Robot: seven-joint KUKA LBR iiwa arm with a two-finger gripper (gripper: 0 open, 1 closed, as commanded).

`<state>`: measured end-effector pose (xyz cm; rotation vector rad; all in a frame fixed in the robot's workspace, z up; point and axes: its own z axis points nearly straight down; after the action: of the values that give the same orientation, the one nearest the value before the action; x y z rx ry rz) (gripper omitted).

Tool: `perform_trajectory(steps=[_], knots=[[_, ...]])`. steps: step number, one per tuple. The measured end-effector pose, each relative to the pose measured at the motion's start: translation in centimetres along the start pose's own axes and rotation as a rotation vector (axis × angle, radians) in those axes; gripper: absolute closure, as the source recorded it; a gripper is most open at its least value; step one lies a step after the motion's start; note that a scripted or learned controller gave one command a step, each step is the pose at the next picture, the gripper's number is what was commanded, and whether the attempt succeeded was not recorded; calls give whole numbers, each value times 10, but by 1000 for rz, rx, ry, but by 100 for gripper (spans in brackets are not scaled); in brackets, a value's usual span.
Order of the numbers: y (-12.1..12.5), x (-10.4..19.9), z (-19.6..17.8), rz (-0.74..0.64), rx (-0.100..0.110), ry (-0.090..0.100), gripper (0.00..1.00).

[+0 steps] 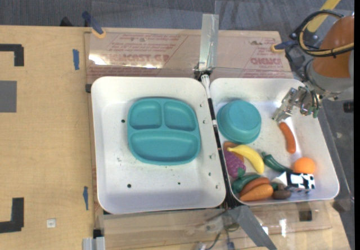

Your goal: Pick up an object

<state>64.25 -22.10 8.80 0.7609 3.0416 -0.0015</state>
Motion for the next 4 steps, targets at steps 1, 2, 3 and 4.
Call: perform_trajectory(steps=[1,2,3,4], knots=[[2,0,0,-2,-1,0,0],[16,51,0,29,-2,-1,0],[11,95,-1,49,-1,-2,0],[22,38,-200,-33,-5,-16,0]])
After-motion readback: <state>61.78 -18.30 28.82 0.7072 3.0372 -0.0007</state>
